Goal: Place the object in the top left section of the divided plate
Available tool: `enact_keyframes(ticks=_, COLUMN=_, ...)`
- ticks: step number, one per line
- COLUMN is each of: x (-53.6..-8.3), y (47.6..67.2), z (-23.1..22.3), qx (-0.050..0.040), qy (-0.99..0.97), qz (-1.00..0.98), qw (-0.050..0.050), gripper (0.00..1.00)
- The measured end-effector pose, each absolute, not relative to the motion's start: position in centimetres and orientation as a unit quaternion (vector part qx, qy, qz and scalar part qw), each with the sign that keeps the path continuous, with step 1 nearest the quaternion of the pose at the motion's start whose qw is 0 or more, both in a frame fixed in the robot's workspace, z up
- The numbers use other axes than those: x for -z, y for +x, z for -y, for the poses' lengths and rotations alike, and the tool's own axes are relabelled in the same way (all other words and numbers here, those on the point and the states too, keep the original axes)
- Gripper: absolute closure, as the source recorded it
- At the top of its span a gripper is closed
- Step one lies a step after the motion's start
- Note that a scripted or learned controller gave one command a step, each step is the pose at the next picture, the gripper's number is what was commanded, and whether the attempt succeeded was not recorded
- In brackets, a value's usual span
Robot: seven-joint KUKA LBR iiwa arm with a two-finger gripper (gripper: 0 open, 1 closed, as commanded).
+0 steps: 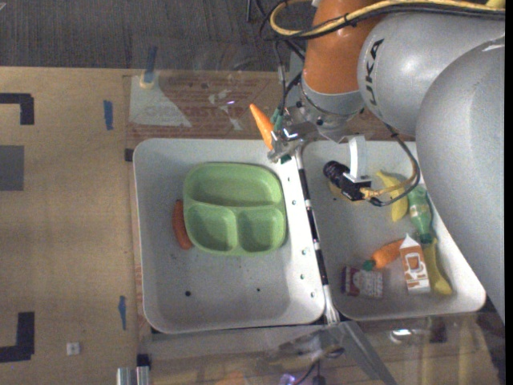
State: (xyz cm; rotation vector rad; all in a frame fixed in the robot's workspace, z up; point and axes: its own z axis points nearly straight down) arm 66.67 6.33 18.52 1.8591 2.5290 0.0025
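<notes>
Where the pincer (280, 144) hangs: over the far right corner of the left bin (152, 247), at the rim beside the right bin (353, 235).
Pincer grip: pressed together on the lower end of an orange carrot (260, 123).
Carrot: tilted, narrow end pointing up and to the far left, above the left bin's far rim and apart from the plate.
Arm (417, 62): grey with an orange band, crossing the right bin's far side.
Divided plate (232, 184): green, near the middle of the left bin, a little toward its far edge. It has one wide section along its far side and two smaller ones along its near side.
Orange sausage-shaped piece (182, 224): on the left bin's floor, touching the plate's left rim.
Right bin, right edge: a yellow banana (391, 192) with a green bottle (419, 208) just beside it.
Right bin, near right corner: a small carton (413, 268); a small orange toy (386, 253) touches its left side, a yellow piece (438, 269) lies along its right side, and a dark red packet (365, 282) sits near its left.
</notes>
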Motion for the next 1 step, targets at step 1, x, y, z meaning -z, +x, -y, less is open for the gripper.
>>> enact_keyframes(ticks=1, x=-18.48, y=60.51, z=-8.68, qx=0.0, qy=0.594, qz=-0.804, qw=0.0, gripper=1.0)
